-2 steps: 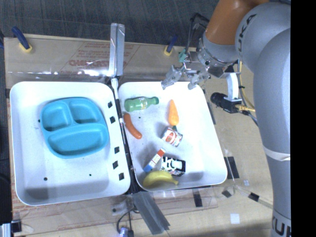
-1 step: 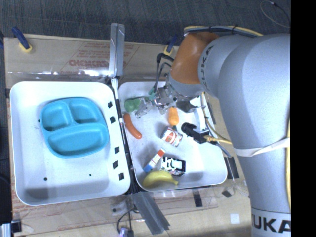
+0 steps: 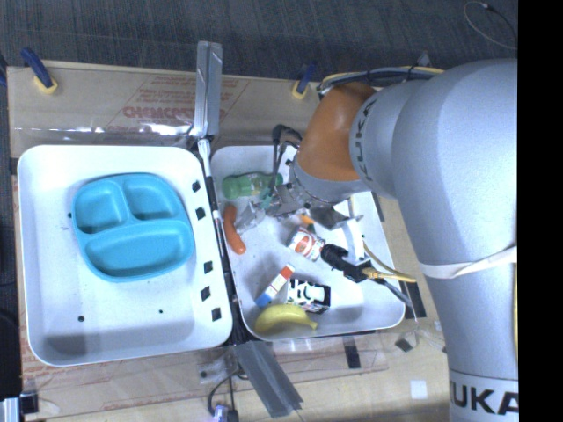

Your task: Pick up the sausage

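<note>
The sausage (image 3: 233,229) is a small orange-red link lying lengthwise against the left wall of the right bin (image 3: 380,319), which probably keeps it from rolling. A green bottle (image 3: 246,185) lies just beyond the sausage's far end, near the bin's back wall. My gripper (image 3: 274,202) hangs to the right of the sausage, close to it but apart from it, and nothing sits between its tips. The wrist hides them too much for me to tell whether they are spread or closed. A red and white can (image 3: 307,245) lies right of the sausage, past my gripper. A yellow banana (image 3: 283,318) rests well in front of the sausage, at the bin's near edge. Left of the sausage, over the wall, a blue divided plate (image 3: 132,227) sits in the left bin (image 3: 53,323). I judge the wall leaves little room for a finger on that side.
</note>
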Available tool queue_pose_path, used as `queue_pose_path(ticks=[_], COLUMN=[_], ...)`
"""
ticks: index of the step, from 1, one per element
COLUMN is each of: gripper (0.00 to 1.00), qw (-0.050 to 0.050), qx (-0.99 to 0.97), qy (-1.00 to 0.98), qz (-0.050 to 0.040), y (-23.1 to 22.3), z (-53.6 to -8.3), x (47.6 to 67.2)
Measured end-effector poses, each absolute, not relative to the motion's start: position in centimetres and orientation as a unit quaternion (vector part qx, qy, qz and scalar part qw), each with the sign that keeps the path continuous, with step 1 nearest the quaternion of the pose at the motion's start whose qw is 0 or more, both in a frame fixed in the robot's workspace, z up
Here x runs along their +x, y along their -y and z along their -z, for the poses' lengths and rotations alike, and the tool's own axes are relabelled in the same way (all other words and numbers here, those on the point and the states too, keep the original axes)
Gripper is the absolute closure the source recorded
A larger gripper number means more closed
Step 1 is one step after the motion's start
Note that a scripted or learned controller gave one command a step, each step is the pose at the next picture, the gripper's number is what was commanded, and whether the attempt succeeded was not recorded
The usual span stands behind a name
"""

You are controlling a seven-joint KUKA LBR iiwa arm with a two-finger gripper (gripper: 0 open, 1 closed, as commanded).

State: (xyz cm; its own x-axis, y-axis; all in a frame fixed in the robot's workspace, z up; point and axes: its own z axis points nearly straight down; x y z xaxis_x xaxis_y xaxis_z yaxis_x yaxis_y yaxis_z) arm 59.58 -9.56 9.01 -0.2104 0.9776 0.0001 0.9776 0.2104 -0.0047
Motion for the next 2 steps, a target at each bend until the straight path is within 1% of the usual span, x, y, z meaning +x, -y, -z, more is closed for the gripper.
queue_pose_path(ticks=[1,2], gripper=[1.00,1.00], qw=[0.006,0.005], qx=[-0.628,-0.507], qy=[0.778,0.862], qz=[-0.0047,-0.0013], y=[9.6,14.7], z=[-9.6,-8.9], x=[59.4,58.4])
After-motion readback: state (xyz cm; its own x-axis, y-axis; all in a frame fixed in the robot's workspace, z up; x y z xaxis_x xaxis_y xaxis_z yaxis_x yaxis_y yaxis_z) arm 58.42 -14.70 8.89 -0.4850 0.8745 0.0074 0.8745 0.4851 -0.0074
